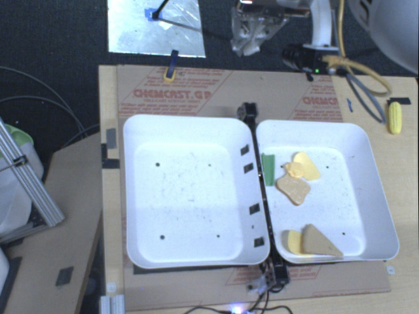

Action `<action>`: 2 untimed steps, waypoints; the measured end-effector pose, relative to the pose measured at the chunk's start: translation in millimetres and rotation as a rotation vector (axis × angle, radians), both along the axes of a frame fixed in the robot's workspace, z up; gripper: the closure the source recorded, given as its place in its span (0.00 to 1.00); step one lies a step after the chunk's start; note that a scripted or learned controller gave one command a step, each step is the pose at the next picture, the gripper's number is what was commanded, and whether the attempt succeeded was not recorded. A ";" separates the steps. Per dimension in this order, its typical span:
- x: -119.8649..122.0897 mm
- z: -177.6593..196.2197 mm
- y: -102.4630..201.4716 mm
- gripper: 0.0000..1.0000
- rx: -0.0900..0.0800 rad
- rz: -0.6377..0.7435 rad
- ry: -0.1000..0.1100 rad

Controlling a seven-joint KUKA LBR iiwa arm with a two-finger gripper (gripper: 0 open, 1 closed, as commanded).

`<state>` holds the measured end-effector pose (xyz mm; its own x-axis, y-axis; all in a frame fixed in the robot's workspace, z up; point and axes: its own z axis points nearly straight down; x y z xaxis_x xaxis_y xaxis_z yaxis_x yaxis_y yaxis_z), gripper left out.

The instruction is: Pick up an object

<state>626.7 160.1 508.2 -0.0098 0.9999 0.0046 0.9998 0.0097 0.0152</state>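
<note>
Camera view looked down at a slant on a brown board [196, 87] printed with red lettering, which carried two shallow white bins side by side. Far left of it, on the dark floor, lay a shiny metal sheet [156, 17] with a small blue piece on it. At the near left stood a slanted aluminium rail [29, 182].

The left bin [186, 191] showed a speckled white floor with a few dark dots. Black clips ran down the seam between the two bins.

The right bin [357, 175] held the objects. A green strip [268, 169] stood just beside the bin's left wall. To its right, a yellow piece [306, 166] rested touching a tan piece [293, 189] that lay just nearer. At the near edge of the bin, a pale yellow block [294, 242] touched a tan wedge [319, 242] on its right.

The gripper [252, 36] hung beyond the far edge of the board, well apart from every object in the bins, with nothing visible between its fingers; whether they were spread or pressed together I could not tell. A yellow cable [357, 70] trailed to its right, and a small yellow object [395, 118] lay on the board's right edge.
</note>
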 end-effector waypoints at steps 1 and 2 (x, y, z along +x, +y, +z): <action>-9.7 29.1 76.2 1.00 0.001 0.002 0.009; -8.3 38.8 71.1 1.00 -0.002 0.000 0.009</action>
<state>618.4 231.2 546.9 -0.0097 0.9999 0.0027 0.9999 0.0096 0.0063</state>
